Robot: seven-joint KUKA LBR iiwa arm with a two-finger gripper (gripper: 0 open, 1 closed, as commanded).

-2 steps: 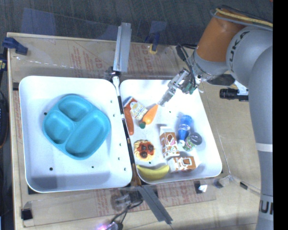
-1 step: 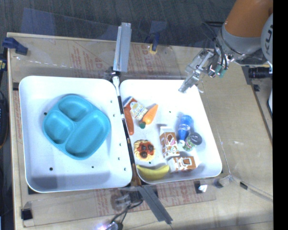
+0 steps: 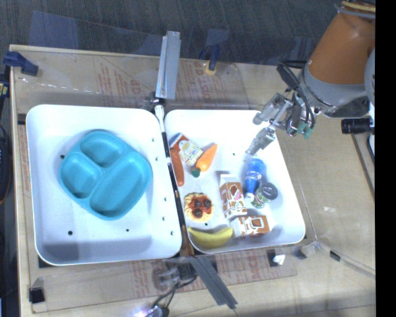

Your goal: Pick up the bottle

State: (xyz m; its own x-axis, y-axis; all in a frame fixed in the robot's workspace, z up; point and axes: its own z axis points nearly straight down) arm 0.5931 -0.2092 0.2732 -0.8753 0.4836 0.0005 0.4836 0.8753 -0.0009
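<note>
The gripper (image 3: 267, 125), fingers spread and holding nothing, is hovering at one o'clock of the blue bottle (image 3: 253, 176), seemingly lining up a grasp.

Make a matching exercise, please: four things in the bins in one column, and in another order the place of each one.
Things:
1. tray
2. bottle
3. banana
4. carrot

Places:
A. near edge of the right bin
B. left bin
C. right bin, just below the gripper
D. right bin, upper left part

Pairs: 1-B, 2-C, 3-A, 4-D
</note>
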